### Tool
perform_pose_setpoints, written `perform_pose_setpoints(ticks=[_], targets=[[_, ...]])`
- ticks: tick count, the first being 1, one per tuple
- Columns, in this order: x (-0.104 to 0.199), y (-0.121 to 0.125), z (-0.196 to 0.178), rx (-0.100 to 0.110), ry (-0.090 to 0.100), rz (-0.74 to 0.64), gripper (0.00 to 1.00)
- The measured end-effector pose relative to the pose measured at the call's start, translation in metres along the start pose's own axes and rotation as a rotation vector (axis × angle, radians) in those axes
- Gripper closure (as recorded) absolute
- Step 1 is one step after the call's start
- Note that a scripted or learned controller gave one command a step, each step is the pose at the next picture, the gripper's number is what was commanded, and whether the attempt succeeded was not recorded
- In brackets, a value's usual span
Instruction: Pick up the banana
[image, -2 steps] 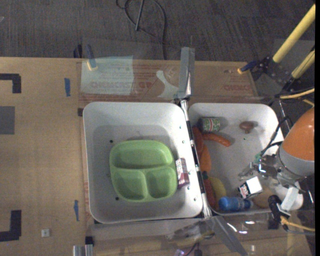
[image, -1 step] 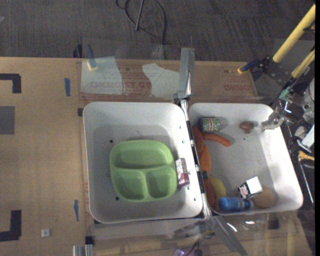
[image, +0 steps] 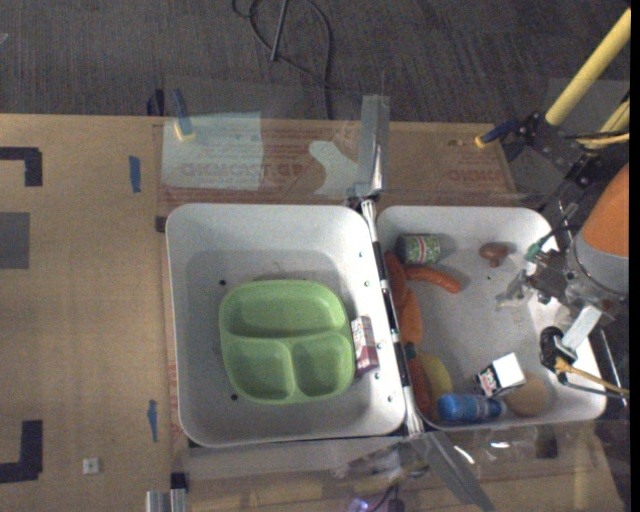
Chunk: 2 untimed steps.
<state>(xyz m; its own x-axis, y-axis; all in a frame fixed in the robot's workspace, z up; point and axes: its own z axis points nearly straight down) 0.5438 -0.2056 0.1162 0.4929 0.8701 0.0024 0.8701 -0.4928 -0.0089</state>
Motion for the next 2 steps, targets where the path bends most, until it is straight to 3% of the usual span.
perform_pose_setpoints(ticks=[1, 2], targets=[[-0.014, -0.063, 0.031, -0.01, -0.001, 0.022, 0.0], [0.044, -0.064, -0.131, -0.007, -0.001, 0.578, 0.0]])
